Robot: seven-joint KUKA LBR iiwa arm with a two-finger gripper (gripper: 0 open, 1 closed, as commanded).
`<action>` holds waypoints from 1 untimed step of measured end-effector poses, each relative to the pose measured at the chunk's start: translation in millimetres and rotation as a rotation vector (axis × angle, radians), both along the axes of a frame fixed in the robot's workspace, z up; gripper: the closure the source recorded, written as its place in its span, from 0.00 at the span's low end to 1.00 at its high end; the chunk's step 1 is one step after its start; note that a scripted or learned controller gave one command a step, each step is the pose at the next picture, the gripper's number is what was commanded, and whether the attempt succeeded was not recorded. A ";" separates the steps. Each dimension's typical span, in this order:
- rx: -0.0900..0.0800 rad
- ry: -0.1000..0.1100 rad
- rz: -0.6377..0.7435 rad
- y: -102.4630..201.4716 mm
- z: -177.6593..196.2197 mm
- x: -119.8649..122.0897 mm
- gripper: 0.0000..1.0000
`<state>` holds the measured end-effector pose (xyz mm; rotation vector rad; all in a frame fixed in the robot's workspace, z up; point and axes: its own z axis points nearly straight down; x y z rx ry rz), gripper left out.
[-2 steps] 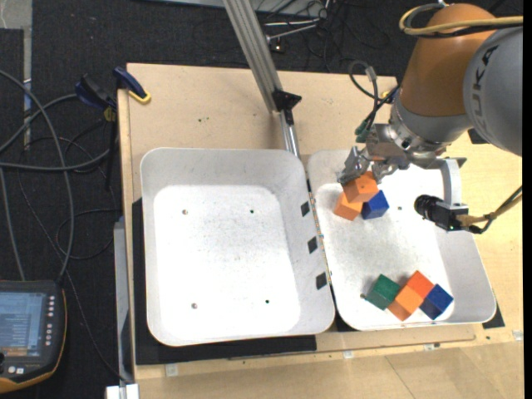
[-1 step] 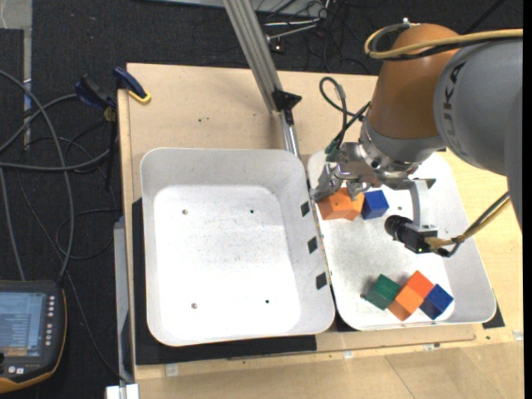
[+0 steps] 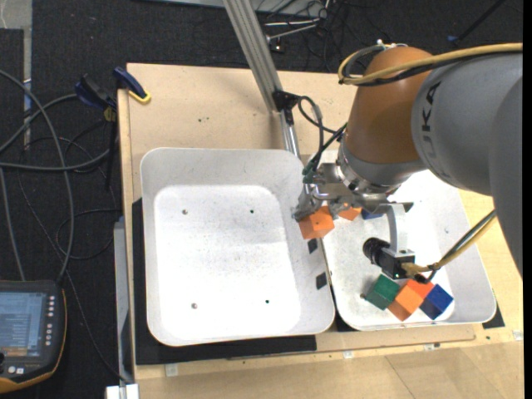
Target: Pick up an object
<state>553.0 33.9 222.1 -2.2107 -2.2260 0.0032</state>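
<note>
At 3 o'clock rim of left bin (image 3: 150, 223): gripper (image 3: 320, 209) over orange block (image 3: 316, 224), can't tell if clamped. Green block (image 3: 382, 292) at its 5 o'clock.

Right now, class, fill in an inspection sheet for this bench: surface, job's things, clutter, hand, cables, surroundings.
Surface: wooden bench, left bin, right bin.
Job's things: green block, orange block, blue block huddled in right bin; second orange block at the hand.
Clutter: nothing seen.
Hand: above the bins' seam; grip unclear.
Cables: black cables on floor, view's left.
Surroundings: pendant, blue clamp, metal rail.
</note>
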 end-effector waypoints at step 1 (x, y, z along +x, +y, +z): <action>0.000 0.000 0.001 45.8 -2.1 -32.3 1.00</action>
